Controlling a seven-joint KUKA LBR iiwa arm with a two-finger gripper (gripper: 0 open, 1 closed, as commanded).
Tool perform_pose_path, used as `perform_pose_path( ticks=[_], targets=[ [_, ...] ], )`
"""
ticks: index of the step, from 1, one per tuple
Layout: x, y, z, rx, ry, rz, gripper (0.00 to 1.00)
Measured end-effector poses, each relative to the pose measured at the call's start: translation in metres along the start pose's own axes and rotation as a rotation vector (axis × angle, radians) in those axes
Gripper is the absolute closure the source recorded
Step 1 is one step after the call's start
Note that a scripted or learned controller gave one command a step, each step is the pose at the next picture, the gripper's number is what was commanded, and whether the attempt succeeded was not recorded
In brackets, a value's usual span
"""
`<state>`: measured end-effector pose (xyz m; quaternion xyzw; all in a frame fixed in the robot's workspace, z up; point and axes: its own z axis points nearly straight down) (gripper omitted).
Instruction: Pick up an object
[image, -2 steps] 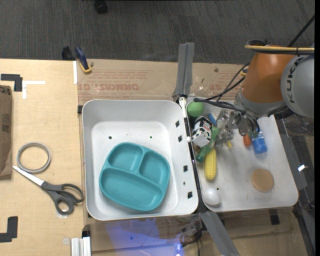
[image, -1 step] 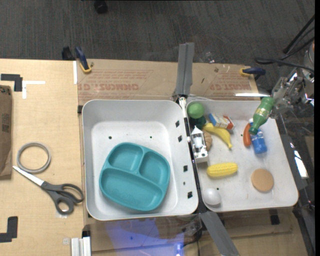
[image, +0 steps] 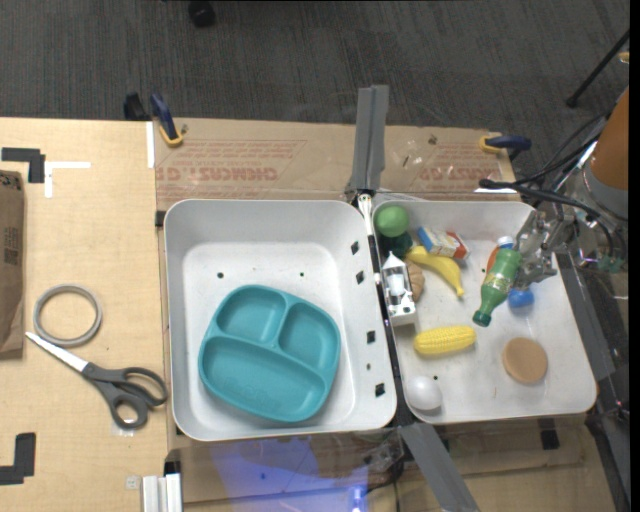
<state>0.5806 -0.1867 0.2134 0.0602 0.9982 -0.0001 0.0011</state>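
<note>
The right bin (image: 560, 400) holds several small items. A green bottle (image: 496, 285) lies tilted near its right side, with a small blue item (image: 521, 296) beside it. My gripper (image: 537, 255) hangs just to the right of the bottle's upper end, very close to it; I cannot tell whether it touches. Also in this bin are a banana (image: 441, 268), a corn cob (image: 444, 341), a green ball (image: 392, 220), a white egg (image: 425, 392), a brown disc (image: 524, 360) and a small red and white box (image: 444, 243).
A teal divided plate (image: 270, 352) lies in the left bin (image: 190, 240). A small white and grey object (image: 397, 290) rests at the wall between the bins. Scissors (image: 110, 380) and a tape roll (image: 67, 313) lie on the bench at left. Cables (image: 560, 180) trail at the right.
</note>
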Motion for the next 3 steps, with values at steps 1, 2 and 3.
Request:
perform_pose_path(
  ticks=[1,2,3],
  targets=[
    [0.0,0.0,0.0,0.0,-0.001,0.0,0.0],
    [-0.008,0.033,0.113,-0.001,-0.001,-0.246,0.0],
    [0.082,0.063,0.121,-0.001,0.001,-0.22,0.0]
  ],
)
